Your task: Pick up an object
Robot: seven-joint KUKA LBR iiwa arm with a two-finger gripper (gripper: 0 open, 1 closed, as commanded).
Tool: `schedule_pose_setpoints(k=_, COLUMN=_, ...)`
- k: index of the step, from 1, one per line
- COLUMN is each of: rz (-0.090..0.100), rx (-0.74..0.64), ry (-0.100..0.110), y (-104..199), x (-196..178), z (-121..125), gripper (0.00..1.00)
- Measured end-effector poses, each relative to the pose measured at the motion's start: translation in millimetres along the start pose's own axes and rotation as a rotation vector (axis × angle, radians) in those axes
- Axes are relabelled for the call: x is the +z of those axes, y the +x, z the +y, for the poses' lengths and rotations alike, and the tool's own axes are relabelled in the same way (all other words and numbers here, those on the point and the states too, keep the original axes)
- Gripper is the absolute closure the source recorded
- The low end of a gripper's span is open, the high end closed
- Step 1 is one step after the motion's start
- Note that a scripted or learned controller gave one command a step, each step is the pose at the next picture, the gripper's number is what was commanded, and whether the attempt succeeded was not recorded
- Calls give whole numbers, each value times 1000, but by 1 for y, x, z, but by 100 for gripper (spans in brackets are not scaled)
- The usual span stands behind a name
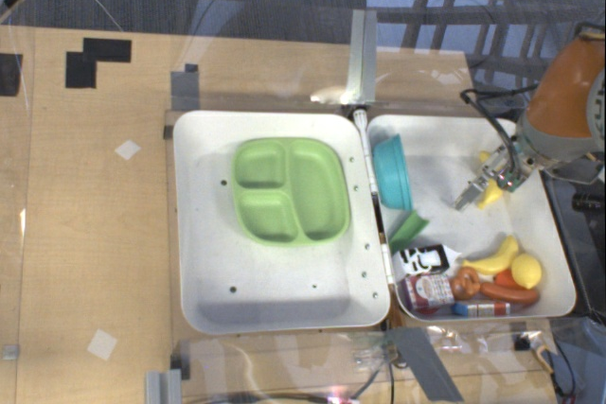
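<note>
Step in hand, as judged: the grasp phase of a pick, with the end effector [481,188] low inside the right bin [559,232], over its upper middle floor. A small yellow object [490,194] sits right at the fingertips, touching or just beside them; it appears to lie between the fingers, though the slanted view is too small to confirm a firm grip, and how far apart the fingers stand cannot be told. Nothing is lifted clear of the bin floor as far as can be seen. Next move, as judged: close fully on the yellow piece if not yet closed, then raise straight up, watching for slip, since the piece looks small and smooth. Other contents of the right bin: a teal bowl [392,171] tilted against the left wall; a green wedge [408,228] below it; along the near edge, a black-and-white card [422,256], a red-labelled packet [428,289], a banana [494,258], a lemon [526,271], a sausage-like piece [502,294]. The left bin [204,232] holds a green divided tray [289,190]. Both bins rest on the wooden tabletop [85,232].
</note>
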State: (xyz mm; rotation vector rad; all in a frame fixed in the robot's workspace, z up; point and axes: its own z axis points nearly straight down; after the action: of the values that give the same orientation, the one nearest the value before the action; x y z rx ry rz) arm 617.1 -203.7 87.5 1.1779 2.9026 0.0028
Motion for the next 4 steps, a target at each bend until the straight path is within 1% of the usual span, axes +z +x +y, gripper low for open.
schedule_pose_setpoints(k=1, rz=-14, rx=-6, ry=-7, y=-3, x=-15, z=4, gripper=100)
schedule_pose_setpoints(k=2, rz=-4, rx=47, ry=-8, y=98, x=-101, z=41, gripper=100)
schedule_pose_setpoints(k=3, rz=-4, rx=52, ry=-2, y=45, x=-153, z=44, gripper=100)
schedule_pose_setpoints(k=4, rz=7, rx=204, ry=4, y=131, x=-92, z=34, gripper=100)
